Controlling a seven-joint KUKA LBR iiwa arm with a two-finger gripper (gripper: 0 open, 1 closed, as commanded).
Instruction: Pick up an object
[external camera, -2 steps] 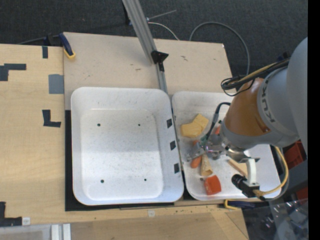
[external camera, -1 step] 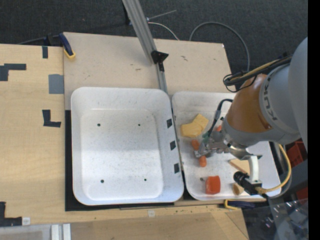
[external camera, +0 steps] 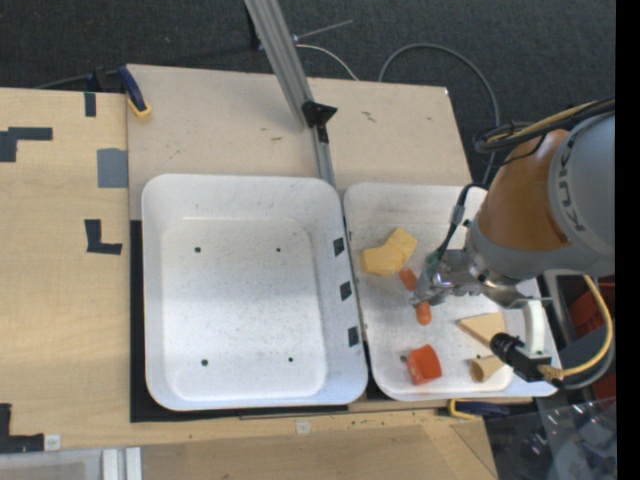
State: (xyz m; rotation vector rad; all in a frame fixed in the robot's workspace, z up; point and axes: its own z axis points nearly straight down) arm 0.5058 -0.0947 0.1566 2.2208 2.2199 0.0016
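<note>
My gripper (external camera: 436, 282) hangs low over the middle of the right bin (external camera: 400, 196), below the grey arm and its orange band. Just left of it lies a small orange-red piece (external camera: 407, 279), and a second orange-red piece (external camera: 424, 314) lies just below it. The gripper's body hides whether the two are joined. A yellow chunk (external camera: 390, 252) sits to the upper left. A red block (external camera: 424, 365) lies near the bin's front edge. A tan wedge (external camera: 482, 327) and a small tan cylinder (external camera: 486, 369) lie at the front right, partly under the arm.
The left bin (external camera: 160, 268) stands beside the right one, sharing a raised middle rim. A slanted metal pole (external camera: 285, 53) crosses the bench behind the bins. Cables loop at the back right. The arm's body covers the right bin's right side.
</note>
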